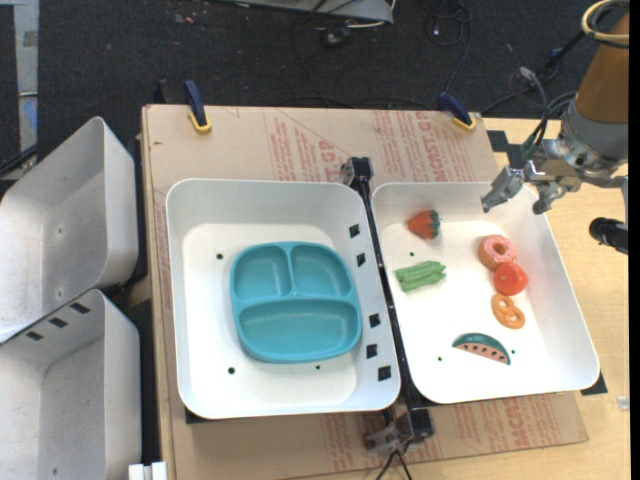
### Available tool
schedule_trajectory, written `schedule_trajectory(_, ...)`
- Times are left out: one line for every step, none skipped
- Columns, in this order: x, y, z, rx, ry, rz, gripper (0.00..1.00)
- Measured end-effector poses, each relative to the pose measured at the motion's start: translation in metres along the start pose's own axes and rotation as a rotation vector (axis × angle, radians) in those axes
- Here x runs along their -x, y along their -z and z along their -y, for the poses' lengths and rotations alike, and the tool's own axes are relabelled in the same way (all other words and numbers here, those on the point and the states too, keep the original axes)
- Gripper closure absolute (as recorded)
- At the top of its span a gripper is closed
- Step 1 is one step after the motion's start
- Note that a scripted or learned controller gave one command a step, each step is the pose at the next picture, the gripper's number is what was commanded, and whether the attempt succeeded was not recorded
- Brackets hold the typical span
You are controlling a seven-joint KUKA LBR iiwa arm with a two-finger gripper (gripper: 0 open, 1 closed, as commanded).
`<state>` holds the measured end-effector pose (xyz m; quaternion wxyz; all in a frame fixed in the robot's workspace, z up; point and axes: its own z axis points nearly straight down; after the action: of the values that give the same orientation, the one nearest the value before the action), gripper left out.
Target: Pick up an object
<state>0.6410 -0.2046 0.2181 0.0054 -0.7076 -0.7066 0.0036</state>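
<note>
The grey arm with its orange band [607,83] reaches in over the far right corner of the right-hand shallow white bin [570,313]. Its two-finger gripper [520,193] hangs above that corner with the fingers spread wide and nothing between them.

In the right bin lie six toy foods. A red strawberry with a green top [424,224] sits near the far edge, toward the divider between the bins. A green bean-pod piece [420,275] lies just nearer, also on the divider side. Along the right side runs a short column — a pink ring doughnut [495,249], a red tomato-like round [510,279] touching it, and an orange slice [508,312] just beside that. A watermelon slice with a green rind [482,348] rests toward the near edge.

The left-hand shallow white bin [200,268] carries a teal plastic plate with three compartments [296,301] — roughly at its middle.
</note>
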Motion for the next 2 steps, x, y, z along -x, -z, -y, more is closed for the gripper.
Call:
schedule_trajectory(-0.001,0.008,-0.003,0.013,0.003,0.003,0.0)
schedule_trajectory(-0.002,-0.035,-0.005,0.01,0.005,0.003,0.0)
